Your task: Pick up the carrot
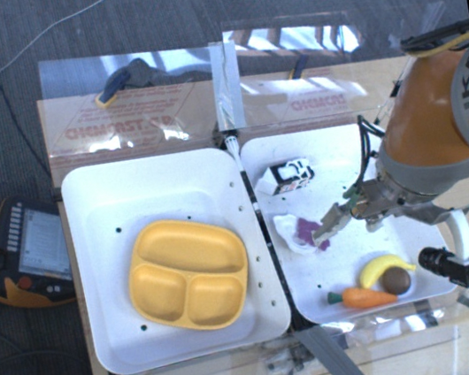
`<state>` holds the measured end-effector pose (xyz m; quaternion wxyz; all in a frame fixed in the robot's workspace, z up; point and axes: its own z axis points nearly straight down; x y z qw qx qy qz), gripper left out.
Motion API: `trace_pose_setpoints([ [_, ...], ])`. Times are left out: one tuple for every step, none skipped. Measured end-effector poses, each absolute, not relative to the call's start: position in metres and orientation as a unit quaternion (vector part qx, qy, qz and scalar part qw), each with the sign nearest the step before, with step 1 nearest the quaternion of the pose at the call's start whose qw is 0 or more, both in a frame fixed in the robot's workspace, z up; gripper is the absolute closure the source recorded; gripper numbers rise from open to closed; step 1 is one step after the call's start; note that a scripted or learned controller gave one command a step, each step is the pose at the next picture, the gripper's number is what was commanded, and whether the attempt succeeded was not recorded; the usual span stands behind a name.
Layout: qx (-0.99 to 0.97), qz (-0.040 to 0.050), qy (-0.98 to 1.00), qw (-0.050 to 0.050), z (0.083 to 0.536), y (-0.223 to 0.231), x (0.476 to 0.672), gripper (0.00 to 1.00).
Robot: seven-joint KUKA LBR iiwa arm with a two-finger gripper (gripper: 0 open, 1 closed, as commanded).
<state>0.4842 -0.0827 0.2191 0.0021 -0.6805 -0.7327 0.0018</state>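
Note:
The orange carrot (pixel 368 297) with a green stem end lies near the front edge of the right bin (pixel 337 155). It touches a yellow banana (pixel 377 269) and a brown round object (pixel 397 281). My gripper (pixel 327 224) sits low in the middle of the right bin, reaching left over a purple and white item (pixel 300 232). It is well above and to the left of the carrot in the view, apart from it.
A black and white object (pixel 291 174) lies at the back of the right bin. The left bin (pixel 94 207) holds a yellow divided plate (pixel 189 274). The arm's orange and grey body (pixel 435 124) covers the right bin's right side.

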Motion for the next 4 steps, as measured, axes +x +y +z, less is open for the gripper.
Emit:
trace_pose_setpoints([
  [-0.694, 0.0022, -0.72, 0.002, 0.167, -0.119, 0.483, 0.0],
  [-0.693, 0.0031, -0.721, 0.005, 0.174, -0.117, 0.484, 1.0],
  [-0.672, 0.0016, -0.741, 0.001, 0.245, -0.101, 0.485, 1.0],
  [-0.672, 0.0018, -0.741, 0.001, 0.245, -0.102, 0.485, 0.0],
])
